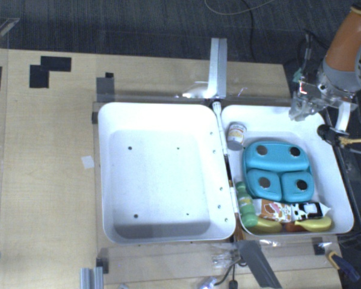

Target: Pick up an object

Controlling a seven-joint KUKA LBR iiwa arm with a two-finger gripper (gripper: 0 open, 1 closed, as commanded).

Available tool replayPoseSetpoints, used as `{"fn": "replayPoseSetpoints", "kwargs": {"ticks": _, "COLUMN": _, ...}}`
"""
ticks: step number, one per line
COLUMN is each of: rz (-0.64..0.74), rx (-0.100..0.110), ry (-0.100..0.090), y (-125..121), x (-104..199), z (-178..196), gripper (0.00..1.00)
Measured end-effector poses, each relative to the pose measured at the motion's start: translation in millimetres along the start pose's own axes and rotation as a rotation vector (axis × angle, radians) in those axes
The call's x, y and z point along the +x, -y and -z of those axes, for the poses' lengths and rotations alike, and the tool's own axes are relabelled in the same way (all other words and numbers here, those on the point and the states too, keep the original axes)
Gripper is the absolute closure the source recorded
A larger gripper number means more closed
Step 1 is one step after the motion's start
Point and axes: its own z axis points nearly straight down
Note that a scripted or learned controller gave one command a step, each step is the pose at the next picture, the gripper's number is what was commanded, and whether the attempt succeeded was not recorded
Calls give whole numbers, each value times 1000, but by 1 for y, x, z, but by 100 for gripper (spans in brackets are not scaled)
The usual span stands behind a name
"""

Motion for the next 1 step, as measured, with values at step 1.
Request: {"fn": "replayPoseSetpoints", "kwargs": {"ticks": 1, "rz": -273, "rx": 2, "ry": 0, "y": -7, "x": -25, "z": 20, "gripper": 100}}
